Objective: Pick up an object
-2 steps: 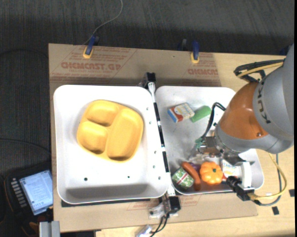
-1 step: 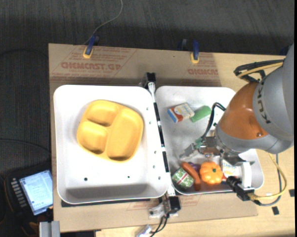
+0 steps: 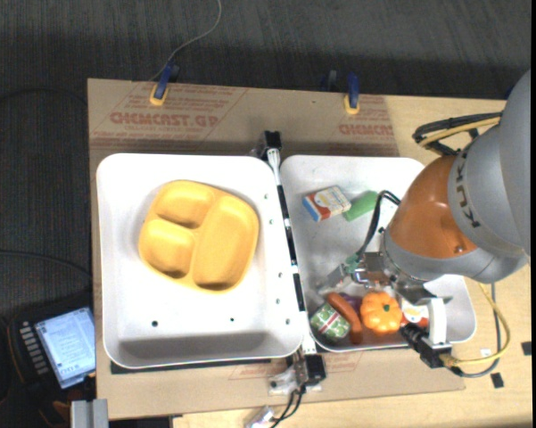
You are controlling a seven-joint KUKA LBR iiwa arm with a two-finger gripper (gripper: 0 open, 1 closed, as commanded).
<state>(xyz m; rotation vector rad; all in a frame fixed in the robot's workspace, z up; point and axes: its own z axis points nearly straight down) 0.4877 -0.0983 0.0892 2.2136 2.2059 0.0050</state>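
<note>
The right bin (image 3: 446,324) holds several small objects. An orange toy pumpkin (image 3: 381,313) lies near the bin's front edge, with a red sausage-shaped piece (image 3: 342,309) and a round green and red item (image 3: 328,325) just left of it. A red and white carton (image 3: 325,203) and a green piece (image 3: 362,205) lie at the back. My gripper (image 3: 364,272) hangs low in this bin, directly above and behind the pumpkin and sausage. The orange wrist band (image 3: 432,221) hides much of the bin's right half.
The left bin (image 3: 125,328) carries a yellow divided tray (image 3: 199,234). A black ridge (image 3: 285,230) separates the two bins. Cables (image 3: 455,127) loop off the arm at the right. A small screen device (image 3: 61,343) sits on the floor at the lower left.
</note>
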